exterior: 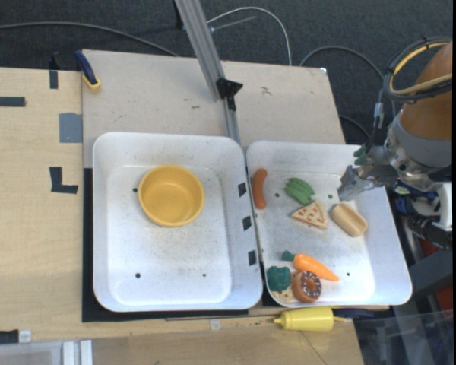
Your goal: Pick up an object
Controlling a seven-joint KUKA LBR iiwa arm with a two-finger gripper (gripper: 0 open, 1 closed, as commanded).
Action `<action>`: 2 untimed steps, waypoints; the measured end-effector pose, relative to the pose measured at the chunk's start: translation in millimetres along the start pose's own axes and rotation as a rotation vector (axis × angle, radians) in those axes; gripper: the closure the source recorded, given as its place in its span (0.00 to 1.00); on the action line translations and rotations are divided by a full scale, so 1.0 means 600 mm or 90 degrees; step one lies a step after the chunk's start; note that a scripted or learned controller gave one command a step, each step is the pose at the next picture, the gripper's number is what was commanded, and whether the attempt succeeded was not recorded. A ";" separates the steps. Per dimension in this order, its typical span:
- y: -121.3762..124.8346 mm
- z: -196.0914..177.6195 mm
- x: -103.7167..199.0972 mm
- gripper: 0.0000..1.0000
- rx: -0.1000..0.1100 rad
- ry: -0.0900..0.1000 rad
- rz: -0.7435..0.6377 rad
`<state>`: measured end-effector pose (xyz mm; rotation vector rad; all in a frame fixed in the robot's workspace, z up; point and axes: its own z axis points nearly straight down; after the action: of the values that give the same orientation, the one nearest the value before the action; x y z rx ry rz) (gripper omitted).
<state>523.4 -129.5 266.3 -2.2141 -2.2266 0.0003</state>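
Nothing picked up yet: dark two-finger claw (349,185) hanging near the right white bin's (387,280) right rim, can't tell how far open or holding anything, just above the tan bread roll (349,220) lying beside the pizza slice (310,216).

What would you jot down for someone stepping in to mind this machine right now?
Gripper: over the right bin's upper right edge, near the bread roll; whether it is open or shut cannot be told, and nothing is seen in it.
Right bin holds: sausage, green vegetable, pizza slice, bread roll, carrot, doughnut and a green piece.
Left bin: yellow bowl.
Yellow bottle lies outside, in front of the right bin.
Done: nothing lifted yet. Left: grasp and raise one object.
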 end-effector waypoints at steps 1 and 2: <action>0.001 -0.004 0.080 1.00 0.000 0.001 -0.001; 0.001 -0.001 0.156 1.00 0.001 0.000 0.000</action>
<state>523.6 -36.2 266.9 -2.2128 -2.2260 0.0018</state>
